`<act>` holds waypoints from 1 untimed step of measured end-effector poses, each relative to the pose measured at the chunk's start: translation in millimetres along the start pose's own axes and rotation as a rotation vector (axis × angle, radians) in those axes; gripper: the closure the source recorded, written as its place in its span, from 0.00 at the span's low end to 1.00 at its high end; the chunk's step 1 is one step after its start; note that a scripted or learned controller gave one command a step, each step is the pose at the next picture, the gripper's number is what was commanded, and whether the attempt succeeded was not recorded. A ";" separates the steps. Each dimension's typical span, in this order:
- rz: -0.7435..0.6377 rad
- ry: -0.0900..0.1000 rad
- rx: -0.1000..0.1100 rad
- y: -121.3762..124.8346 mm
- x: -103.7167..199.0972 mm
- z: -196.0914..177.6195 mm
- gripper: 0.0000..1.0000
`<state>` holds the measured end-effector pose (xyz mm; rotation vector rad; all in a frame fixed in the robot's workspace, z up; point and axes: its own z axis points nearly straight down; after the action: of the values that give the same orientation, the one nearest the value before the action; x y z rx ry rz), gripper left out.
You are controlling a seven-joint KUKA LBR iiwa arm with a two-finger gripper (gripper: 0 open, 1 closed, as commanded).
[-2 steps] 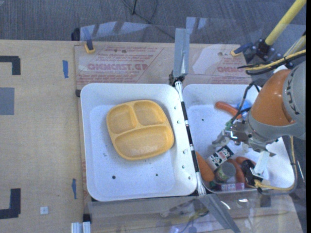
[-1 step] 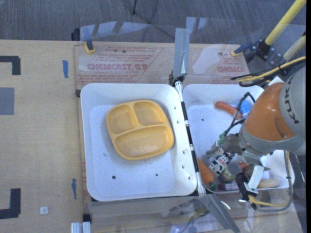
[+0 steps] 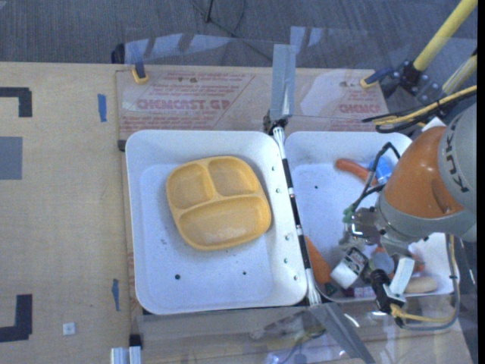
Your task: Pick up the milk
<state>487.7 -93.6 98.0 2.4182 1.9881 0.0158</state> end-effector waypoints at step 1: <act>0.000 0.000 0.001 -0.3 -0.1 0.2 0.00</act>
<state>487.4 -93.7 97.8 2.4188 1.9887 0.0148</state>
